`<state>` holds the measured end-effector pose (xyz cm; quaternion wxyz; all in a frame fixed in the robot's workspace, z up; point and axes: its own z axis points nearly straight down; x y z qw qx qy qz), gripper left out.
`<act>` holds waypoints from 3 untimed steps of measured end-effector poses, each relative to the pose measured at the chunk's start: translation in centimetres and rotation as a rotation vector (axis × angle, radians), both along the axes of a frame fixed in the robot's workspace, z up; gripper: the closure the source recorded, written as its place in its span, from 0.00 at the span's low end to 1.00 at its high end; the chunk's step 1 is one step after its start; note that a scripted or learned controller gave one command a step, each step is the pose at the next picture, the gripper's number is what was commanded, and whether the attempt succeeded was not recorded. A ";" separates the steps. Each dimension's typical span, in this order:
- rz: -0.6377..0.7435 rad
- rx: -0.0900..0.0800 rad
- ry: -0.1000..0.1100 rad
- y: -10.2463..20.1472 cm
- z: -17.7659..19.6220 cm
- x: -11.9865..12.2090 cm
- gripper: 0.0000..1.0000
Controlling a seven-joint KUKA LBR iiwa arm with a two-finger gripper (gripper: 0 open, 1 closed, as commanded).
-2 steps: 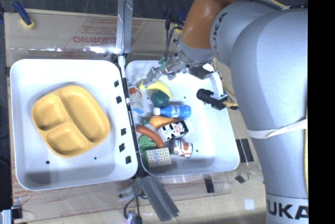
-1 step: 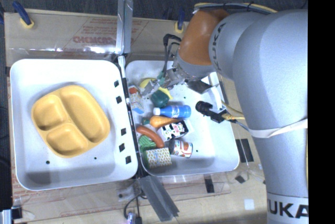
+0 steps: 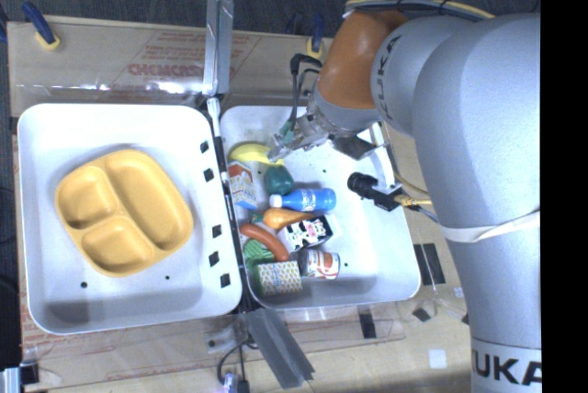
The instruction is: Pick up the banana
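I have the arm reaching in over the right-hand bin (image 3: 390, 286), and this is the approach to the banana as I see it from my station.

Nearest the camera, well below the hand, a small can (image 3: 322, 264) and a green-patterned box (image 3: 278, 277) lie against the bin's front wall. Beyond them sit a black-and-white carton (image 3: 308, 233), a red sausage-shaped toy (image 3: 264, 241) and an orange carrot-like piece (image 3: 287, 218), packed close enough that they touch. Closer in under the hand lies a blue bottle with a white cap (image 3: 305, 199), with a dark green item (image 3: 278, 179) and a red-and-white packet (image 3: 242, 185) beside it. This crowding along the bin's left side is why I judge a steep approach from above suits better than a sideways one.

The banana (image 3: 246, 152) lies at the far end of that pile, just left of the hand (image 3: 287, 143) and seemingly touching its tip. Whether the hand is open or closed, I cannot tell; the wrist and the orange band hide it, and no fruit shows between its parts. I judge the grasp not yet made.

Far off to the hand's left, the other bin (image 3: 37, 198) carries a yellow divided plate (image 3: 124, 210), well apart from the work.
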<state>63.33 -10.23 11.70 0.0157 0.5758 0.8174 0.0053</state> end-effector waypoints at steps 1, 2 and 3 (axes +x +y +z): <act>0.000 0.000 0.000 0.0 0.0 0.0 0.00; 0.004 -0.001 -0.001 0.0 1.1 0.1 1.00; 0.005 -0.001 -0.001 0.0 1.1 0.1 0.00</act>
